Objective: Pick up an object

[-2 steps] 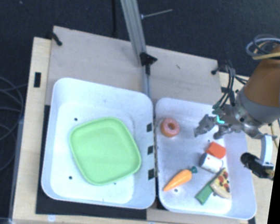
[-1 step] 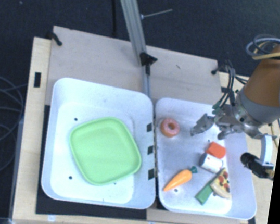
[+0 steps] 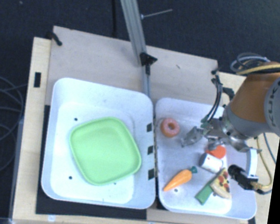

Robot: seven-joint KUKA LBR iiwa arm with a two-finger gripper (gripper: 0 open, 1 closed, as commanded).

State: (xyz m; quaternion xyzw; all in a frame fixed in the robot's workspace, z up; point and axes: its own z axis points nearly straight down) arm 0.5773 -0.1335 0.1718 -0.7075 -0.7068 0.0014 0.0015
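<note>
I see my end effector (image 3: 193, 137) low in the right bin (image 3: 168, 198), near its top. I cannot tell how far open it is, and nothing shows in its grip. A pink donut (image 3: 169, 127) sits just to its left. A toy carrot (image 3: 179, 180) lies lower down, with a green block (image 3: 204, 194) and a pizza slice (image 3: 221, 184) near it. A green plate (image 3: 104, 150) rests in the left bin (image 3: 66, 92).
</note>
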